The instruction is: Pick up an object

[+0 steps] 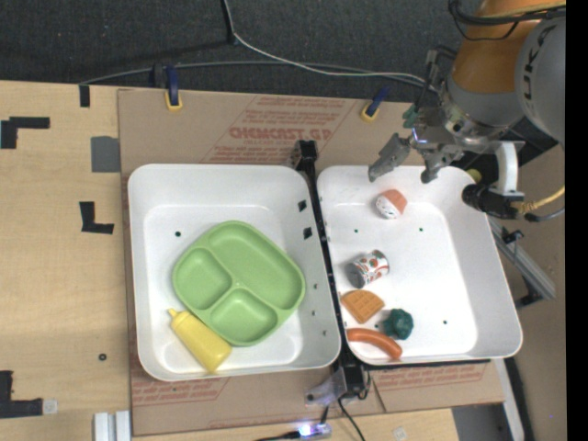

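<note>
My gripper (407, 166) hangs over the far edge of the right bin (478, 274), open, with nothing between its two grey fingers. Just below it in the bin lies a small pink and white piece (390, 203). Further toward the front sit a red and white can (369, 268) on its side, an orange waffle (362, 305), a dark green lump (398, 322) and a red sausage (374, 343). The left bin (147, 246) holds a green divided plate (239, 281) and a yellow mustard bottle (198, 340).
A black divider (319, 237) runs between the two bins. Both stand on a brown cardboard sheet (266, 127) held by two clamps at the back. A cable (276, 58) crosses the dark surface behind. The right half of the right bin floor is bare.
</note>
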